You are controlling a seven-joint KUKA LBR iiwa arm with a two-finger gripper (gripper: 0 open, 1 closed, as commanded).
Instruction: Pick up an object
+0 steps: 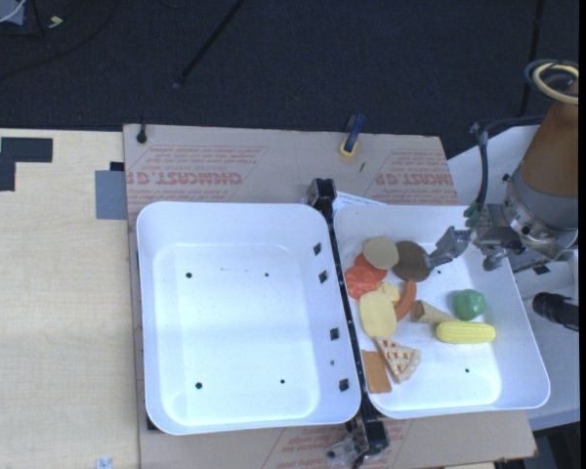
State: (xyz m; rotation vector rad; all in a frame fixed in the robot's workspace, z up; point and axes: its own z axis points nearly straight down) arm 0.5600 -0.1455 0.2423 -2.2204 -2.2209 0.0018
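Grey and orange arm reaching in from the right over the right bin, pincer low by the brown round piece, cannot tell how wide it is, toy foods just left and near, left bin, brown cardboard under both, dark floor far

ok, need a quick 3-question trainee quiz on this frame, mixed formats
1. True or false: the toy food lies in the right bin.
2. What lies nearest the claw? A) corn B) brown disc C) waffle
3. Fill in: the green ball sits just above the ____.

Key: 1 true; 2 B; 3 corn
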